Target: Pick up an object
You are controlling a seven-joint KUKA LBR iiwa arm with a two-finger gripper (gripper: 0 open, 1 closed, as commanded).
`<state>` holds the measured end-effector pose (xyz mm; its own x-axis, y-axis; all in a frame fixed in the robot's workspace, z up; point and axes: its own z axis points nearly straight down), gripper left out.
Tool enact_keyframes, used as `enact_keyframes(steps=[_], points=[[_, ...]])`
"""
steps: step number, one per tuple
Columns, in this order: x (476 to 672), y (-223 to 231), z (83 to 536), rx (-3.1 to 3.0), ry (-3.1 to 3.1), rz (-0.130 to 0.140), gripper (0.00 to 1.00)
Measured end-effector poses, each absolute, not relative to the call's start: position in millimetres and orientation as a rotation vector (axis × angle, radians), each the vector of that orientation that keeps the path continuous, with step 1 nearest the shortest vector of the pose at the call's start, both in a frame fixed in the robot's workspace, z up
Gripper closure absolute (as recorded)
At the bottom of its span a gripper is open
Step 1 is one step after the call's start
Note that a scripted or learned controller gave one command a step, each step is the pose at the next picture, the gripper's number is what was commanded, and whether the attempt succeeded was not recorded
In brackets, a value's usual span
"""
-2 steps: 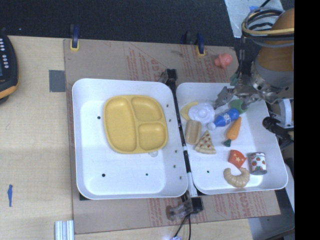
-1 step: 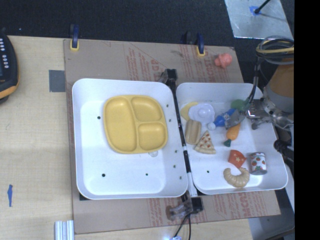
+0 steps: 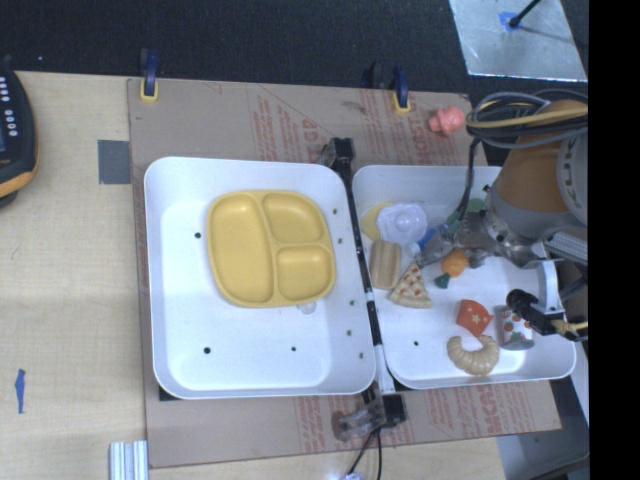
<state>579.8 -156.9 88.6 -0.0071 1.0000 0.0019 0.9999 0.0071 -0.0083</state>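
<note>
1. Nearest the camera: front rim of the left bin [image 3: 250, 386]; inside it a yellow divided plate [image 3: 270, 246], its long axis running roughly left-right with a slight tilt.
2. Right bin [image 3: 420, 373] holds the candidates: a tan block [image 3: 384, 264] standing lengthwise front-to-back, a pizza slice [image 3: 411, 288] with its tip pointing back, a clear cup [image 3: 404, 222], an orange ball [image 3: 455, 264], a red piece [image 3: 473, 316], and a curved shrimp-like piece [image 3: 473, 355] lying left-right, ends turned up.
3. Gripper [image 3: 450, 251] sits low, near the orange ball. Finger state: cannot tell; nothing visibly held.
4. Judgement: approach/reach step, grasp not yet made. Next move calls for closing squarely on one item, then lifting clear.
</note>
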Motion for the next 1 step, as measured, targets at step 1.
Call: enact_keyframes(steps=[1], points=[[580.6, -159.9, 102.6, -2.214, -2.225, 0.006, 1.0]])
